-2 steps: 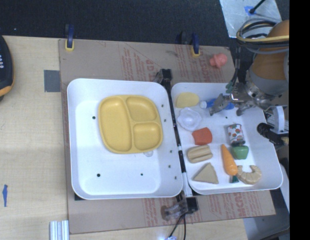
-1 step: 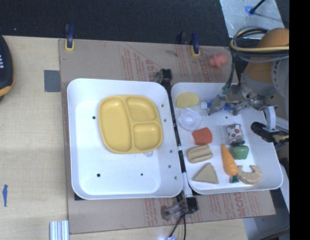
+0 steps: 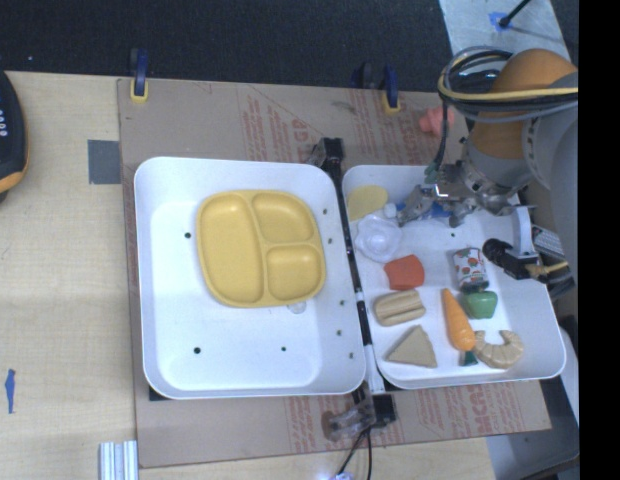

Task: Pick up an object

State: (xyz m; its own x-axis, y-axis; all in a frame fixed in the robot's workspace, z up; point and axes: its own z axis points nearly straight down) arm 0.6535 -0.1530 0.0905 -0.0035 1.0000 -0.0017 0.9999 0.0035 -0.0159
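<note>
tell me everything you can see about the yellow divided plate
The yellow divided plate looks like matte plastic, a rounded rectangle with three compartments: one long at the view's left, two smaller at its right. It lies flat, slightly rotated, in the upper middle of the left bin, touching only the bin floor.

Your grey arm [image 3: 520, 118] with its orange band, reaching in from your right, gripper [image 3: 435, 200] hanging low

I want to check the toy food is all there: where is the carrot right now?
The carrot lies in the right bin, toward its front right, between the tan block on its left and the green piece on its right.
</note>
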